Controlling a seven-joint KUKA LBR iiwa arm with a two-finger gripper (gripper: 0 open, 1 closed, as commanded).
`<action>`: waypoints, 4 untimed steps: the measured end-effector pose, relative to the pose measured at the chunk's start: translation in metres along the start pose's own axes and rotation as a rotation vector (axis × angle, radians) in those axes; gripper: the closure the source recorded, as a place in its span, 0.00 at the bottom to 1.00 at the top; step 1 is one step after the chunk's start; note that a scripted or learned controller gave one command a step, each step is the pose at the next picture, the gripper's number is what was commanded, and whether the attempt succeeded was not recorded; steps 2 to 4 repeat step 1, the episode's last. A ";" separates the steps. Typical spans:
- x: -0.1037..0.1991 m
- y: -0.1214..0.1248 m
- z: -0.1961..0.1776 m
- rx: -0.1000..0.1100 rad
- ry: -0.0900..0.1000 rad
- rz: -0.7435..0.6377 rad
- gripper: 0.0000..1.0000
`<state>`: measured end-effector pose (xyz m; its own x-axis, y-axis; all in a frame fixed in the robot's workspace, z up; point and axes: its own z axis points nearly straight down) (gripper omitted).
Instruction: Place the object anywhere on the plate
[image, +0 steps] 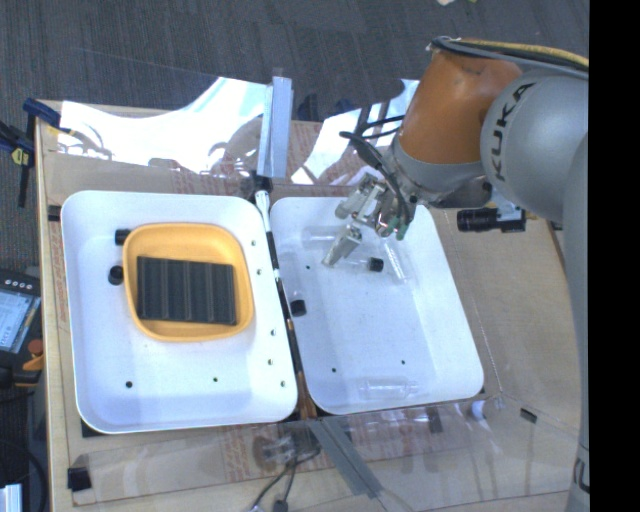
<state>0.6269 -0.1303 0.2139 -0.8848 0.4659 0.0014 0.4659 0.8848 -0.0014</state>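
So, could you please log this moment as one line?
gripper: over right bin, nothing visibly held | plate: left bin, dark insert only | placement: not done

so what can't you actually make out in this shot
- Gripper, camera view: small and slanted over the right bin; whether its fingers are open or shut, or hold anything, cannot be told.
- Small dark object near the gripper: too small to identify.
- Clear item near the right bin's front edge: transparent against white, its shape is unclear.
- Yellow plate in the left bin: its middle is covered by a dark ridged insert.
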 end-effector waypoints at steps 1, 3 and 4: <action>0.000 0.000 0.000 0.000 0.000 0.000 0.00; 0.000 0.000 0.000 0.000 0.000 0.000 0.00; 0.000 0.000 0.000 0.000 0.000 0.000 0.00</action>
